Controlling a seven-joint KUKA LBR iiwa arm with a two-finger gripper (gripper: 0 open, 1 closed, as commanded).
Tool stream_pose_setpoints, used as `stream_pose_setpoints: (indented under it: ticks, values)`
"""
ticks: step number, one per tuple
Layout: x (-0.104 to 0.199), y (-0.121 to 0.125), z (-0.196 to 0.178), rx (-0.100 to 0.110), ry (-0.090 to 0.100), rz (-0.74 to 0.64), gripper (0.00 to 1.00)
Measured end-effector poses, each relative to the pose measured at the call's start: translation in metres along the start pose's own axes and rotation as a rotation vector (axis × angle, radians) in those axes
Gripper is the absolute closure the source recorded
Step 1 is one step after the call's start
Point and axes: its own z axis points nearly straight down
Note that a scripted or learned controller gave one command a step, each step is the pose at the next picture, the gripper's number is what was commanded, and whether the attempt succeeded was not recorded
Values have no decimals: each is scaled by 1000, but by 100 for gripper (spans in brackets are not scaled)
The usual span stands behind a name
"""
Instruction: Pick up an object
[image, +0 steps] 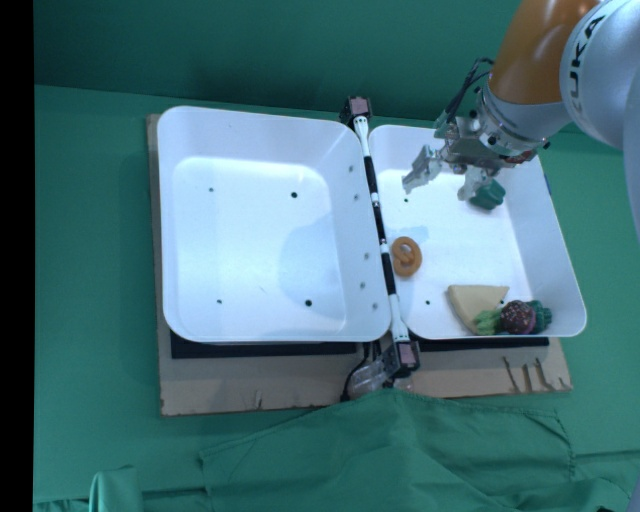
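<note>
Two bins sit edge to edge, and the ring (406, 256) lies flat in the right-hand one (470, 245), just beside the rail (376, 215) that joins them. Up the view from the ring, close to the far rim, the gripper (446, 178) hangs over the floor with its fingers spread wide. White floor shows in the gap and nothing is held. A teal piece (489, 196) lies up and right of the ring, by the tip of the finger farther from the ring and outside the gap; whether it touches that finger cannot be told. Down and right of the ring, a tan wedge (476, 299) rests near the near rim, well apart from the ring. Just past the wedge, a dark berry (517, 317) sits in the near corner with green bits (541, 315) pressed to it on both sides, close against the wall. A broad stretch of bare floor runs from the ring up to the gripper and across to the outer wall. Across the rail from the ring, the other bin (250, 220) shows plain white floor from rim to rim. The arm (540, 45) comes in over the far corner, up and right of the ring. Cardboard (200, 390) juts out beyond the near rims, with a rumpled cloth (400, 455) lapping its near edge.
</note>
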Motion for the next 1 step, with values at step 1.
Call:
stream_pose_setpoints:
  ticks: [1]
  values:
    - [0, 0, -1, -2, 0, 1, 0]
